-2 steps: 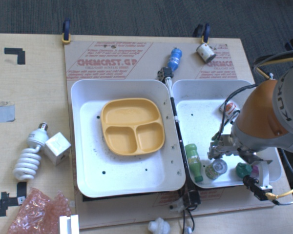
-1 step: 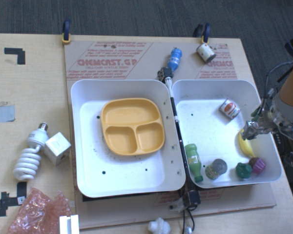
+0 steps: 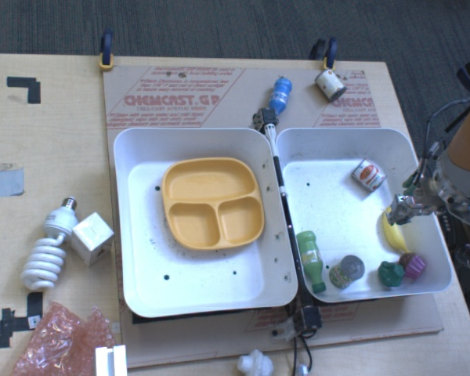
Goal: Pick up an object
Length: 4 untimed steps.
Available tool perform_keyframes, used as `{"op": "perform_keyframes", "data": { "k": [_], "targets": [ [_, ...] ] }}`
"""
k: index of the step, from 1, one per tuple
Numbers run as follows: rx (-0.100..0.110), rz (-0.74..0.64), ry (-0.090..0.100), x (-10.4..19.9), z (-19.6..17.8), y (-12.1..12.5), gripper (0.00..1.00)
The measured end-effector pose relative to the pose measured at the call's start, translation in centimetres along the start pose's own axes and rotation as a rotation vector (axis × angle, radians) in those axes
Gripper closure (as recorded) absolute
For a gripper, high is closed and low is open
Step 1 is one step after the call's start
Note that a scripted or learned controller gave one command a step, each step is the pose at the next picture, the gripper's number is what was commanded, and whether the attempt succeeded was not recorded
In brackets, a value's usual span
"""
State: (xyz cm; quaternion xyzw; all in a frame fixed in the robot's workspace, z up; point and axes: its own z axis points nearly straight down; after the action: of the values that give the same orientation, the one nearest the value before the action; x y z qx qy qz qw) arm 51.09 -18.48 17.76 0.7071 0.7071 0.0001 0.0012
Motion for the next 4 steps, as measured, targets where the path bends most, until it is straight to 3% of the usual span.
{"op": "perform_keyframes", "data": {
  "k": [1, 2, 3, 4],
  "targets": [
    [0.003, -0.001, 0.001, 7.2, 8.5, 1.3, 0.0],
    [0.003, 0.002, 0.002, 9.1, 8.5, -3.4, 0.0],
    [0.0, 0.004, 0.001, 9.1, 7.5, -3.2, 1.0],
    [0.001, -0.002, 0.0, 7.1, 1.7, 2.6, 1.0]
  ]
}}
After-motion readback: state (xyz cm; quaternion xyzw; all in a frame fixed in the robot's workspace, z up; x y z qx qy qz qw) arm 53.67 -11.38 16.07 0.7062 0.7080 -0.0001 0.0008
